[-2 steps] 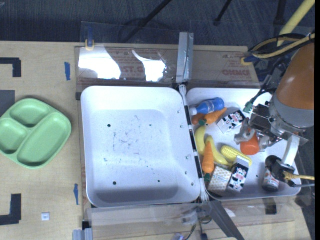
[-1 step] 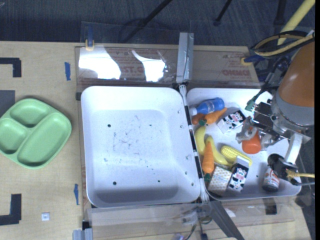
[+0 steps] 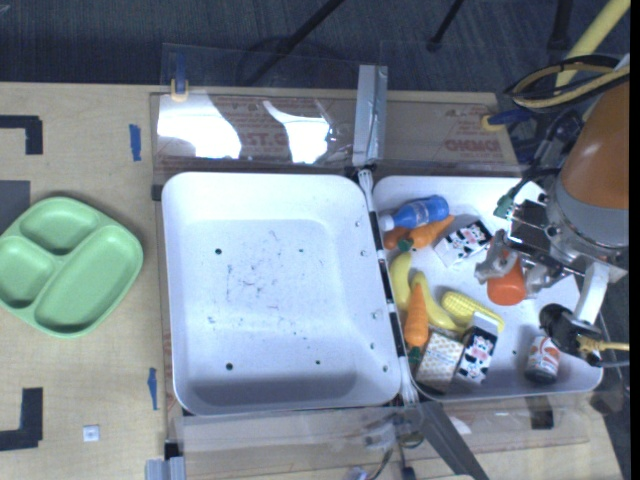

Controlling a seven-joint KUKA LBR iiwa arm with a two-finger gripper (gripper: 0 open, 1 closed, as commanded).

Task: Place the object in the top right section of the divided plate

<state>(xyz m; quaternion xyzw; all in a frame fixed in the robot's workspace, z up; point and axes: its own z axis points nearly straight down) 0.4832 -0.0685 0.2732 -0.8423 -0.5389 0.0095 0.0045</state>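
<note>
Dark carpet lies behind a pale wooden tabletop (image 3: 80,388) that carries two white bins. At the far left of the frame rests the green divided plate (image 3: 67,265), and all its sections look bare, so nothing is delivered there yet. Next to it, the left bin (image 3: 270,278) in the middle of the frame holds no toys. The right bin (image 3: 520,193) at the right of the frame is crowded: a blue bottle (image 3: 420,212), a carrot (image 3: 430,233), a banana (image 3: 402,276), a corn cob (image 3: 458,306) and several small boxes. The arm reaches in from the right, and its claw (image 3: 505,268) sits low over this bin, just at an orange cup (image 3: 508,286). I judge this cup is the object to move, but whether the claw is apart or clamped on it, I cannot tell. So the task seems at its beginning: the grasp, the long carry across to the plate, and the release in its top right section all remain.
</note>
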